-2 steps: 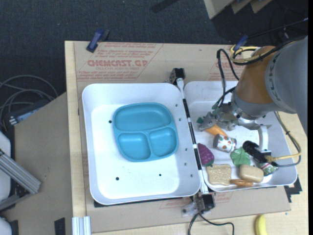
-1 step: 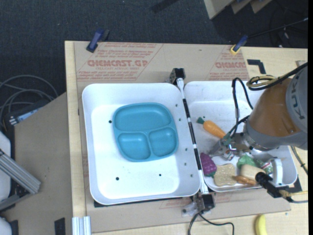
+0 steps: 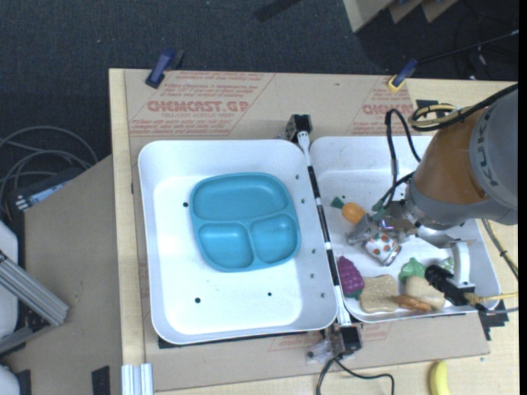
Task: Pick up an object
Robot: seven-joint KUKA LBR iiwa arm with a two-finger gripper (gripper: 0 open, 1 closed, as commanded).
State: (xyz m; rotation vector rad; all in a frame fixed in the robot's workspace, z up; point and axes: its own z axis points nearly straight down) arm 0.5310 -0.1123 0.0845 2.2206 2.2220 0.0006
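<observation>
The right bin (image 3: 362,159) holds several toy foods. An orange carrot (image 3: 352,212) lies near its left wall. A purple bunch of grapes (image 3: 352,276) lies at the front left, with a slice of bread (image 3: 377,296) beside it. A green piece (image 3: 412,267) and a tan piece (image 3: 418,290) lie further right. My gripper (image 3: 372,233) hangs low over the middle of this bin, just right of the carrot. It is directly over a red and white object (image 3: 381,249), which it partly hides.
The left bin (image 3: 165,220) holds a blue divided plate (image 3: 244,220). The grey arm with its orange band (image 3: 449,167) covers the right bin's back right part. A black cable (image 3: 395,151) loops over that bin. Clamps (image 3: 300,125) join the bins.
</observation>
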